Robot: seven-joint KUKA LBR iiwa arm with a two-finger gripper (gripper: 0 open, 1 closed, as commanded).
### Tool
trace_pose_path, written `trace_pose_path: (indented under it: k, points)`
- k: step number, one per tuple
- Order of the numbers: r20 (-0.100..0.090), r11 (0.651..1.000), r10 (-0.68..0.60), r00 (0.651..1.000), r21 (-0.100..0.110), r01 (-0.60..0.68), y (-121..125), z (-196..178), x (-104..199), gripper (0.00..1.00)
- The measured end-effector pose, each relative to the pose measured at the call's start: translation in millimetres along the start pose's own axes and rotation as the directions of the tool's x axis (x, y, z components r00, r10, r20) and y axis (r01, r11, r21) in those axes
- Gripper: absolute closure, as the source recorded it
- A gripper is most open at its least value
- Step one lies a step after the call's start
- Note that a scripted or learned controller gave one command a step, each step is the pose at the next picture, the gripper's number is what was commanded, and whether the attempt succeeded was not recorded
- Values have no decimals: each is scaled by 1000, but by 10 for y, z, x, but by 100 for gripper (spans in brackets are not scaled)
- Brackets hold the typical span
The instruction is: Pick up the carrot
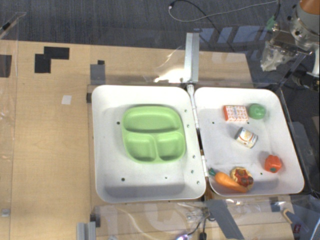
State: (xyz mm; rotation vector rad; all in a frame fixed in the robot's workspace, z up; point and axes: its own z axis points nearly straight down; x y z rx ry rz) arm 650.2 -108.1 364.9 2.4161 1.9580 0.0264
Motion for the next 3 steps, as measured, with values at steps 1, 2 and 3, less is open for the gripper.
trace_pose_path:
  k: [1,2,3]
  points:
    - [1,1000,-8,1000,-6,8,14,-122,12,100]
    - [3,1000,-16,1000,-11,16,28,-243,23,100]
    - [4,1000,-23,1000,-17,23,42,-366,33,100]
